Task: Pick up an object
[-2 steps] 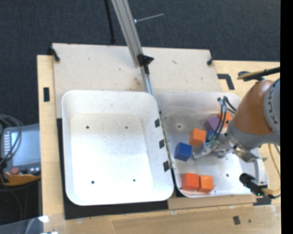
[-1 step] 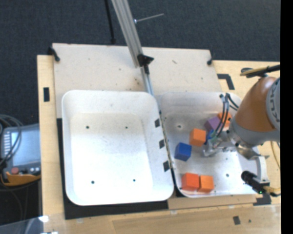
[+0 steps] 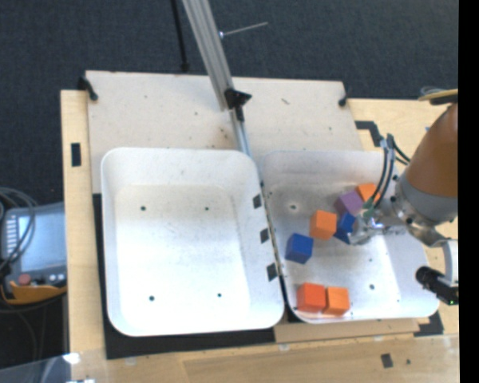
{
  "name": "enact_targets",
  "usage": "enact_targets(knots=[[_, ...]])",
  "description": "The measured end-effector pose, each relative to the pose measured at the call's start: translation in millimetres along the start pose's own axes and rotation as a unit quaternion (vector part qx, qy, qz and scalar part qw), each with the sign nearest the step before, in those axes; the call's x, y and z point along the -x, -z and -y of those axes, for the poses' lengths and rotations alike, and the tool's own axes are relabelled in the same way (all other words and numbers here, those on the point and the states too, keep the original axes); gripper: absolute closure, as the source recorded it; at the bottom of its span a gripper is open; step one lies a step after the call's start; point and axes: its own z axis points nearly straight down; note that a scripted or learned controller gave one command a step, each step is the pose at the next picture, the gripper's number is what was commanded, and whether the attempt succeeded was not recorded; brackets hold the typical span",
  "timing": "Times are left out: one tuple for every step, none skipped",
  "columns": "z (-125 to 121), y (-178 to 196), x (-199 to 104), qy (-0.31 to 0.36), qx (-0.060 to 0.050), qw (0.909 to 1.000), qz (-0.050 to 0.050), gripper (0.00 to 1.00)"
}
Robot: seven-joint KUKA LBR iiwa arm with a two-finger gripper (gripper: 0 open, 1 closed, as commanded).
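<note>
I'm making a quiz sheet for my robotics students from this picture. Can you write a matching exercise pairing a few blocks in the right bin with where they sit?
Things:
1. blue cube
2. purple block
3. pair of orange blocks
4. single orange cube

Places:
A. at the near edge of the right bin
B. close to the wall between the two bins
C. near the bin's middle, just left of the pincer
D. farther back, beside the arm

Pairs: 1-B, 2-D, 3-A, 4-C

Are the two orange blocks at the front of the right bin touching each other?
Touching. The camera view shows the larger orange block and the smaller orange block side by side in the right bin, their facing sides meeting with no white floor between them.
</note>
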Motion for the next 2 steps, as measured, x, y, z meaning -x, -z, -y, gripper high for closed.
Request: enact_targets(knots=[[1.9, 44.7, -0.8, 0.002, 0.000, 1.0000, 0.000, 1.00], [0.4, 67.2, 0.4, 0.003, -0.001, 1.0000, -0.001, 1.00]])
